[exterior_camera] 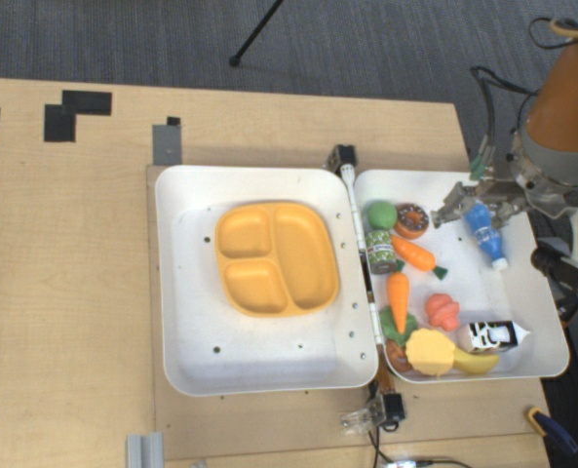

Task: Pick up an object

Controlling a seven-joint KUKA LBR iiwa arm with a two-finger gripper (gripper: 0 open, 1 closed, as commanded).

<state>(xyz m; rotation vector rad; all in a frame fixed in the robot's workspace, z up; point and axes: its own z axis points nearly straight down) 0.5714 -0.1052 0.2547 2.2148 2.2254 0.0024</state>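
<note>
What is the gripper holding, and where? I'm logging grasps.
Cannot be told: the gripper sits over the blue bottle in the right bin, hiding any grip.

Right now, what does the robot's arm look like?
The robot arm has a big, rounded orange band above a grey wrist ring. Its metal two-finger gripper is silvery grey with thin struts. Dark cables loop near the arm, and a small green part sits by the wrist.

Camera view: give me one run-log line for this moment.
stage: reaching | claw: over right bin, at blue bottle | grasp: unconfirmed | left bin: yellow divided plate
</note>
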